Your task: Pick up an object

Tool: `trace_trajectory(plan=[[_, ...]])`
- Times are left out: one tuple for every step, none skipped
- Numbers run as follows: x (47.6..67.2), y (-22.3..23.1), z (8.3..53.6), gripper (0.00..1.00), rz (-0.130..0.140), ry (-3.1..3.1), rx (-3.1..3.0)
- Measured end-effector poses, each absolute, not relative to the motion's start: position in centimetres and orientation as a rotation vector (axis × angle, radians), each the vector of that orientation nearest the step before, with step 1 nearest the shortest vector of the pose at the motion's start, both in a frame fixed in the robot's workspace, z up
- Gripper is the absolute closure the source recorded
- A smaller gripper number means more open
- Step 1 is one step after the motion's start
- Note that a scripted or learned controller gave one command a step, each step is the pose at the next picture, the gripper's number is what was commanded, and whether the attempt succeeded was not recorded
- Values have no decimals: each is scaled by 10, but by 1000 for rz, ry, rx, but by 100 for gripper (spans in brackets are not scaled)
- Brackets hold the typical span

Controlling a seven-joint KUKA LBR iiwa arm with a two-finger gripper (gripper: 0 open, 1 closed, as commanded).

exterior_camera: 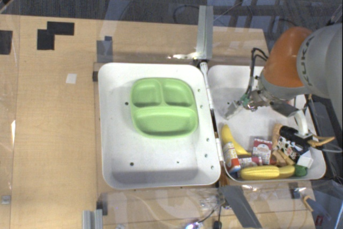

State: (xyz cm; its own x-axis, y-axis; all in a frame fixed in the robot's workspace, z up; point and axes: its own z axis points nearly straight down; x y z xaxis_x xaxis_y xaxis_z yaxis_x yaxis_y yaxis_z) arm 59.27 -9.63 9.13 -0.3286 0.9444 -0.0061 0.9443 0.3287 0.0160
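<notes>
Yellow banana (261, 172) lies among the toys.

You've got a jumble of small stuff piled in the near end of the right bin (316, 171): one yellow banana (267, 172) lying flat along the front wall, another banana (229, 139) angled up by the left wall, a small red box (262, 149) between them, plus a black-and-white item (290, 143).

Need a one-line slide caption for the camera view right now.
KUKA arm's gripper hovers over the right bin above a pile of toy food; green divided plate sits in the left bin.
</notes>
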Motion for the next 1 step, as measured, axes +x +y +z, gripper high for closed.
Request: trace_trajectory(plan=[[628,-90,90,0,11,2404,2008]])
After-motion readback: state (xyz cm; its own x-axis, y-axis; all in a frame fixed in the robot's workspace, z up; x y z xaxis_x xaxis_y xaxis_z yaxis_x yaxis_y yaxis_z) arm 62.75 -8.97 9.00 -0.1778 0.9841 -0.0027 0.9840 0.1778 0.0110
